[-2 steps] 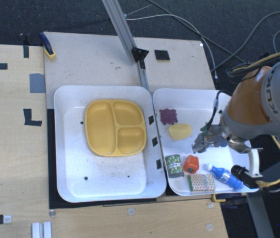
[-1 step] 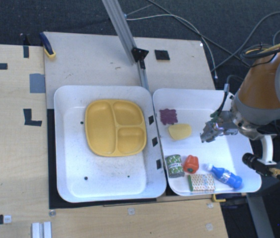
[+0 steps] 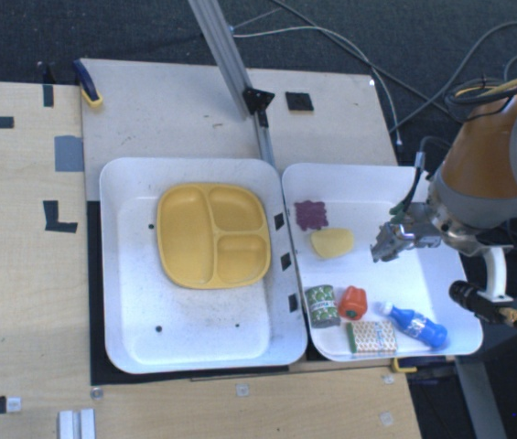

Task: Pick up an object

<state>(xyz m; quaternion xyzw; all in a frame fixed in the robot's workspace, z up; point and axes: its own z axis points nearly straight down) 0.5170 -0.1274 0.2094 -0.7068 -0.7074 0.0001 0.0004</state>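
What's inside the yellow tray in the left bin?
Nothing shows in the yellow tray's three compartments; all look bare. The tray itself covers the patch of left bin floor beneath it, so that part can't be checked.

Arm (image 3: 482, 167): big rounded orange band up top, grey collar below, then a pale grey wrist w/ dark fittings. Pincer (image 3: 388, 245) is small, dull grey metal. Thin dark cable runs down alongside; yellow and black cables behind.
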